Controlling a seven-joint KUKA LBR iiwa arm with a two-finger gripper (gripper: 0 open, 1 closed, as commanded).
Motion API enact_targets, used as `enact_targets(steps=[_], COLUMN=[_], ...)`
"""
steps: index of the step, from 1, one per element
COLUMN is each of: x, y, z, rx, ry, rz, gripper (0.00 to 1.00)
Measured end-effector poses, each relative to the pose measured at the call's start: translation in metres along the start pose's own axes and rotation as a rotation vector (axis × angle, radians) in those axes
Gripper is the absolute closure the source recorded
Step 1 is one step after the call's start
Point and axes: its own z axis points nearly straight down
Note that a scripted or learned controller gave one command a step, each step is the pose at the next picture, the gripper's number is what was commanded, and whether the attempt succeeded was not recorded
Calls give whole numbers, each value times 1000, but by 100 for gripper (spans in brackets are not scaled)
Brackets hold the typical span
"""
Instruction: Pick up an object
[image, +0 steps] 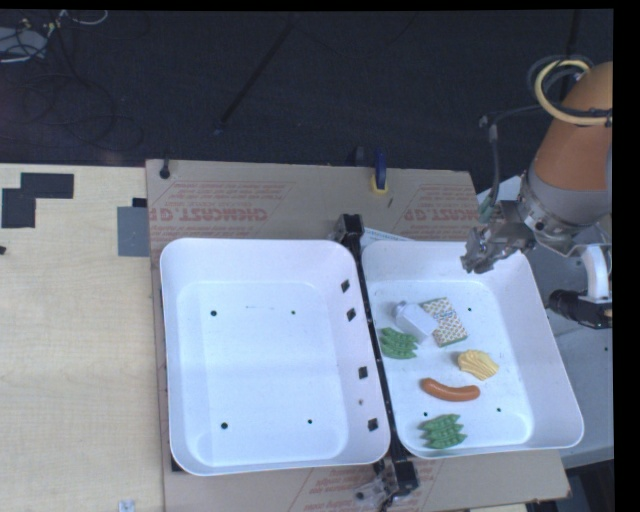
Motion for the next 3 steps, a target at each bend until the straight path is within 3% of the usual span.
enact_targets(steps=[1,2,3], x=[-61,-61,-89], y=[-109,-131,9], z=[-32,23,-25], rx=[21,22,5], ry=[4,6,-3], rz=[17,9,3], gripper=[100,100,100])
